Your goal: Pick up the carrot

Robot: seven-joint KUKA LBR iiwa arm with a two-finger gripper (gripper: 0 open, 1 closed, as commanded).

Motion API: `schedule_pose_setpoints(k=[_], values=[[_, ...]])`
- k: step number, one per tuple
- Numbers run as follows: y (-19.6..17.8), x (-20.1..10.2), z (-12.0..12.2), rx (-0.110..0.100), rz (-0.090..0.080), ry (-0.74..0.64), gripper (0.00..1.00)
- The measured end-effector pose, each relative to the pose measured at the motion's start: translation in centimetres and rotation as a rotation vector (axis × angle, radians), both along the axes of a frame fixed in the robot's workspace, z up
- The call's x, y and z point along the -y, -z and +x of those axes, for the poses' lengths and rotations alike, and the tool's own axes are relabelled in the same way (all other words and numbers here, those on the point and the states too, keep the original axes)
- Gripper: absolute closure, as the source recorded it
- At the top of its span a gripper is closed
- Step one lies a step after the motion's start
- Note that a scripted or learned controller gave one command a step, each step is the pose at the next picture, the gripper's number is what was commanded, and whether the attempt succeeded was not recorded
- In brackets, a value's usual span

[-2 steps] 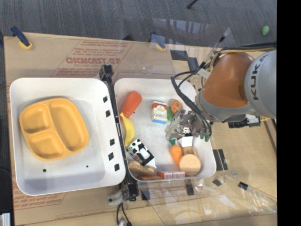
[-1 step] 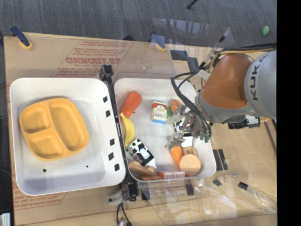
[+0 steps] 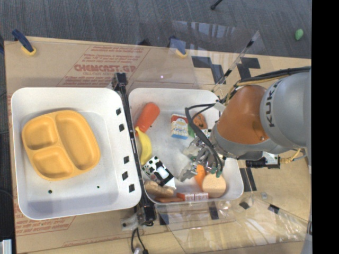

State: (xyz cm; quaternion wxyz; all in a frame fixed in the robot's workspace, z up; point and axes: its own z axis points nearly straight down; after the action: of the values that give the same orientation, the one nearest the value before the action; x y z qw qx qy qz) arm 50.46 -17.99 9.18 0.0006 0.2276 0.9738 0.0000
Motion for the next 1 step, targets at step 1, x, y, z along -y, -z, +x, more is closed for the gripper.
schedule_pose_setpoints(k=[1], values=[[-1.07,-0.13,0.22,0.003,-0.001,-0.009,1.00]])
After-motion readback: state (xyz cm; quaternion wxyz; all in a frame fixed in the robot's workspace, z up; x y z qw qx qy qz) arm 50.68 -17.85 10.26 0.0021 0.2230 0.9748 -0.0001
